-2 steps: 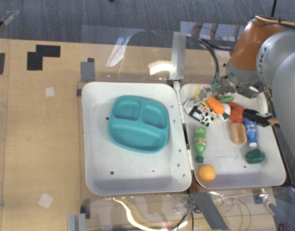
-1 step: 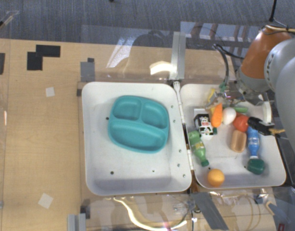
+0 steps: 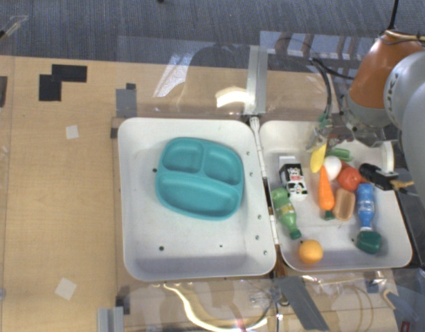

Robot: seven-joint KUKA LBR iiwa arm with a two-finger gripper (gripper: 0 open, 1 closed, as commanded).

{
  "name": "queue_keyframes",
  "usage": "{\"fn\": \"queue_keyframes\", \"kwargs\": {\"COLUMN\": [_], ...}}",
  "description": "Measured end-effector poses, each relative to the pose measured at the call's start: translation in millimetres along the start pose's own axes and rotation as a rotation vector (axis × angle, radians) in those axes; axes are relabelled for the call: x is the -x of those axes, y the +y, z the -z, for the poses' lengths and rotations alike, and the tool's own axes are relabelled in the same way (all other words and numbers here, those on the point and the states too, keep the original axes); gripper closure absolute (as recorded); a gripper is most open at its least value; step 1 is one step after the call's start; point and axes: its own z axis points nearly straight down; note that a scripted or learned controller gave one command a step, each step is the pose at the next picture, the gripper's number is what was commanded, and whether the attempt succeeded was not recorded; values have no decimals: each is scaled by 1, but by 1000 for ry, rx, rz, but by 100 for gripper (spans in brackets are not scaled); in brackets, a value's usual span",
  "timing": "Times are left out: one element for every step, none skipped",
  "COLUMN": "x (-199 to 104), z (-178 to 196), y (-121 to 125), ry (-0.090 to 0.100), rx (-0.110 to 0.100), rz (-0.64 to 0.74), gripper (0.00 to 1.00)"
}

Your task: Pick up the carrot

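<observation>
Left bin: it holds a teal tray, well apart from my work; I leave it alone.
Right bin: the clutter sits here, so I come down straight and slowly.
Bottle: green, lying near the bin's left wall, clear of my path.
Carton: small, black and white, just left of the carrot.
Orange: near the front rim, apart from the carrot.
Carrot: orange, lying lengthwise in the middle of the right bin, leaf end toward the front; a banana and egg crowd its far end, a tomato and a tan piece press on its right.
Approach: I judge the best grasp is across the carrot's middle, closing from its freer left side.
Gripper: over the bin's back edge, beyond the banana; the carrot lies nearer the front than it, close but untouched.
Grip: I cannot tell how it stands; nothing is seen held.
</observation>
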Motion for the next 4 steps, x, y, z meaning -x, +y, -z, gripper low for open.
{"fn": "queue_keyframes", "kwargs": {"x": [0, -5, -43, -62], "z": [-1, -17, -13, -8], "y": [0, -41, -101, -169], "ry": [0, 6, 4, -11], "rx": [-1, -15, -8, 3], "rz": [2, 133, 287, 239], "gripper": [0, 0, 0, 0]}}
